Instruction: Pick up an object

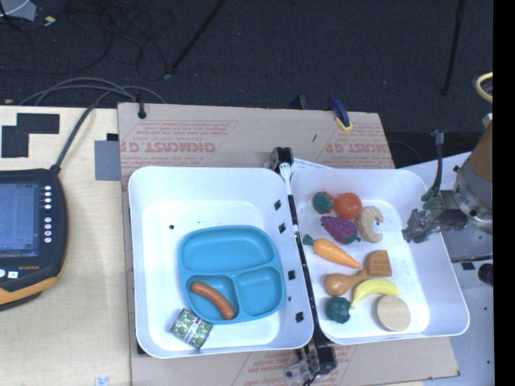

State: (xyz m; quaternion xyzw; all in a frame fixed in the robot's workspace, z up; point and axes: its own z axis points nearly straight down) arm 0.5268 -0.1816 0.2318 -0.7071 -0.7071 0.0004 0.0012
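The right bin (438, 312) holds several toy foods: a red tomato (348, 205), a green vegetable (322, 202), purple grapes (339, 229), a beige mushroom (371, 223), an orange carrot (336, 253), a brown cracker (377, 262), a tan pear (346, 281), a yellow banana (374, 289), a green broccoli (339, 309) and a round beige disc (393, 313). My gripper (418, 225) hangs over that bin's right side, right of the mushroom and apart from every item. Nothing shows in its grasp.
The left bin (153, 215) carries a blue divided plate (232, 256) with a sausage (212, 299) in one compartment, and a green patterned packet (191, 327) by the plate's front corner. A control pendant (24, 232) lies on the bench at far left. Cardboard (201, 135) lies under both bins.
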